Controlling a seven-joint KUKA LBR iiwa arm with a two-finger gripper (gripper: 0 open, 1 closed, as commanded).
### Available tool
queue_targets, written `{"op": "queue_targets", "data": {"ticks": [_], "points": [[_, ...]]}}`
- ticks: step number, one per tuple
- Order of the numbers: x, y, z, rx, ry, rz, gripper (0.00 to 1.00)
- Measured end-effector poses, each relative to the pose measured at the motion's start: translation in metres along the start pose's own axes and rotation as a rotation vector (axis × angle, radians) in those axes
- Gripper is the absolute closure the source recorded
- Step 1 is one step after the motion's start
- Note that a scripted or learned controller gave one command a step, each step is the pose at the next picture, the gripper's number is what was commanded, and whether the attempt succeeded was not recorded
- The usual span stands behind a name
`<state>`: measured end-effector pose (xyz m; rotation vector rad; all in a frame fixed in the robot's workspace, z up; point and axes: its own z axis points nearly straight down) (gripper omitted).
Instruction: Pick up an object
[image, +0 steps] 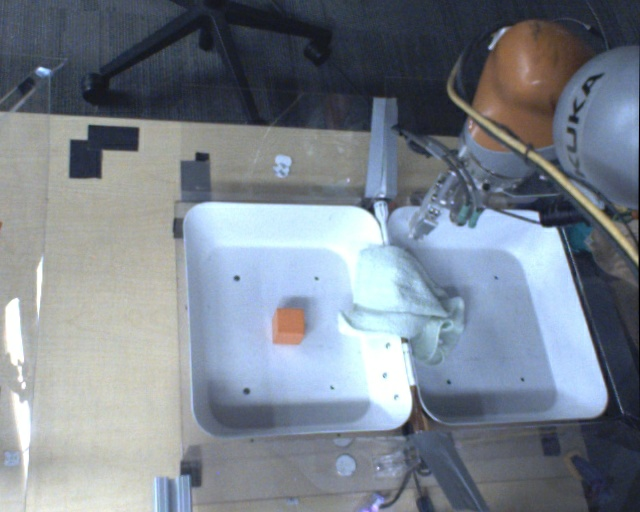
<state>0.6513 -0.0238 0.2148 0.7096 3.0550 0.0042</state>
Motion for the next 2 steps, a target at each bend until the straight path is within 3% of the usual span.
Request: {"op": "queue_targets", "data": {"ticks": [1, 2], "points": [[0.035, -0.024, 0.020, 0.000, 0.001, 0.018, 1.00], [-0.002, 0.018, 0.029, -0.001, -0.002, 0.014, 1.00]]}}
